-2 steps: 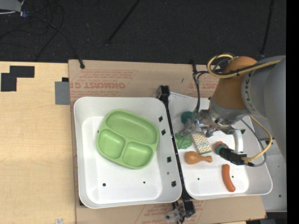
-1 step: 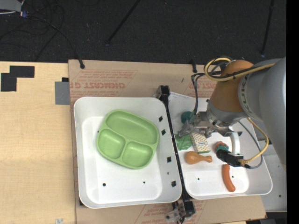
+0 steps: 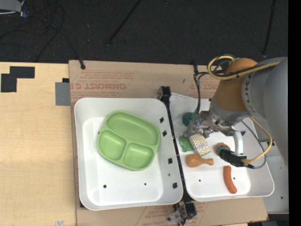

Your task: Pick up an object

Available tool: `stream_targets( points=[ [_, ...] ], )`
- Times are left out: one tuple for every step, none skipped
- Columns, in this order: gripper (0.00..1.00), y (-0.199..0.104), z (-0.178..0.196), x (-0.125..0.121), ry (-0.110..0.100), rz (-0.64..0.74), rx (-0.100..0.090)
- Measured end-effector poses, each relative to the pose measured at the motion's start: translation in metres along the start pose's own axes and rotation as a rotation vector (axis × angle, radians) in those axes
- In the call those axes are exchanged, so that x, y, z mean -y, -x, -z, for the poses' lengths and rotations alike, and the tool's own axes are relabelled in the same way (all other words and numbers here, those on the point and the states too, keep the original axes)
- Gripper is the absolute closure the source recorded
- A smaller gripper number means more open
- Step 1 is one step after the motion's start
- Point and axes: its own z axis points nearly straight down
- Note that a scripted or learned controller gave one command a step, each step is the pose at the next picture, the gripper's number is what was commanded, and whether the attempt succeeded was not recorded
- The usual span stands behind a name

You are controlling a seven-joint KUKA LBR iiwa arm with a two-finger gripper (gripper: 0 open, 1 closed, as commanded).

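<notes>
My gripper [image 3: 201, 127] hangs low over the upper left part of the right bin [image 3: 256, 185]. Just below it lies a small white box with a dotted pattern [image 3: 200, 144], tilted, its upper end close to the gripper. A teal object [image 3: 188, 118] sits to the gripper's left and a green object [image 3: 185, 144] lies left of the box. An orange-brown toy drumstick [image 3: 199, 161] rests in front of the box. A small red object [image 3: 221, 148] is to the right, and an orange sausage [image 3: 229, 179] lies near the bin's front.
The left bin [image 3: 89, 182] holds a light green divided plate [image 3: 128, 140]. A black divider [image 3: 172, 145] runs between the two bins. The grey arm with its orange band [image 3: 235, 86] covers the right bin's upper right part.
</notes>
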Motion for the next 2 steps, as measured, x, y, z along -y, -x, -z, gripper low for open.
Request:
stream_targets(
  points=[
    [1.0,-0.001,0.045,-0.007,0.0,0.006,0.002],
    [1.0,-0.005,0.102,0.0,0.001,0.006,0.001]
  ],
)
